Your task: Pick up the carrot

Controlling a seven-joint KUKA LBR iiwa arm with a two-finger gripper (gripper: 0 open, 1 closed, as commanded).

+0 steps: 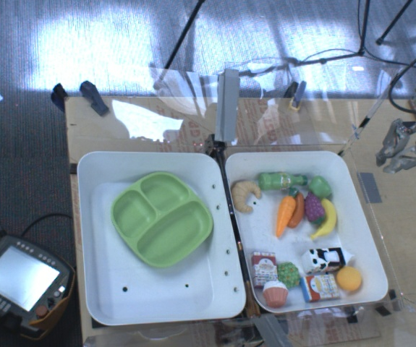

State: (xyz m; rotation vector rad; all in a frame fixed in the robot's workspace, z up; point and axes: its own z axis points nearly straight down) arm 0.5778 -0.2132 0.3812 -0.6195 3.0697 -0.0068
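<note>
The carrot (pixel 285 215) is lying in the right bin (pixel 359 194) among other toy food, touching a purple grape bunch (pixel 313 207). A green plate (pixel 162 218) is sitting in the left bin (pixel 95 186). The gripper (pixel 398 144) is hanging over the tan surface (pixel 171 125) (right of the bins, holding nothing); how it is set, I cannot tell. Sunlight is falling across the grey carpet (pixel 85 42) beyond.

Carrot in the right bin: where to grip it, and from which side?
Grip the carrot mid-body, straight from above, jaws across its width. It lies flat, green top toward the far wall, tip toward the near edge. A sausage touches its right flank, so that jaw has little room; the left flank is free.
</note>
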